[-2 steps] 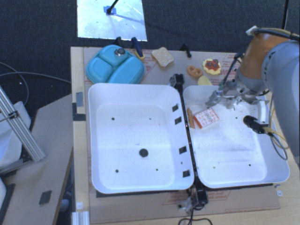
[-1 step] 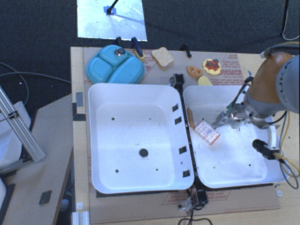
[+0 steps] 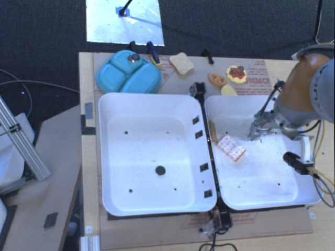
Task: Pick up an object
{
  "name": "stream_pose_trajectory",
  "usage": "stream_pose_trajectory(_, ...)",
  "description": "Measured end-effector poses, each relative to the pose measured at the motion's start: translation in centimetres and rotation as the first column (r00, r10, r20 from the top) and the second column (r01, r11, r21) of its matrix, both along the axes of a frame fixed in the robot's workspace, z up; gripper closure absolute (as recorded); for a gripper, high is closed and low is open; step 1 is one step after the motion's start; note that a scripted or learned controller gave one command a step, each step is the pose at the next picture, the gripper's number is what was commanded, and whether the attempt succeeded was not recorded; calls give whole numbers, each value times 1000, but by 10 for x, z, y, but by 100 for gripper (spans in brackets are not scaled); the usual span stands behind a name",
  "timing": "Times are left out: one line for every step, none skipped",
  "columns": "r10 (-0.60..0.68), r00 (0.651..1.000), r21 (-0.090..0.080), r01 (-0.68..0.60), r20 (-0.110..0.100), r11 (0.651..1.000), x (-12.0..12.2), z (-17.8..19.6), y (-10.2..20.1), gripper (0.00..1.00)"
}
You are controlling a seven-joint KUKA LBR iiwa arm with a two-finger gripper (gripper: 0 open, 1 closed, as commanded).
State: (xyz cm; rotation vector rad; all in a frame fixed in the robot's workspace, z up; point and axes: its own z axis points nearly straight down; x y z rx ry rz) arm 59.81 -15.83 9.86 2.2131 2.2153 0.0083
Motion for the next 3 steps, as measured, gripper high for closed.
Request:
stream_pose_trajectory(-2, 1000, 1, 2, 2, 1000, -111, -11, 42, 100)
stream_pose_trajectory(7, 1000, 4, -7, -3, 1000, -87, 42, 78, 100)
stream_pose_trajectory(10, 1000, 5, -10, -6, 1000, -101, 88, 154, 100)
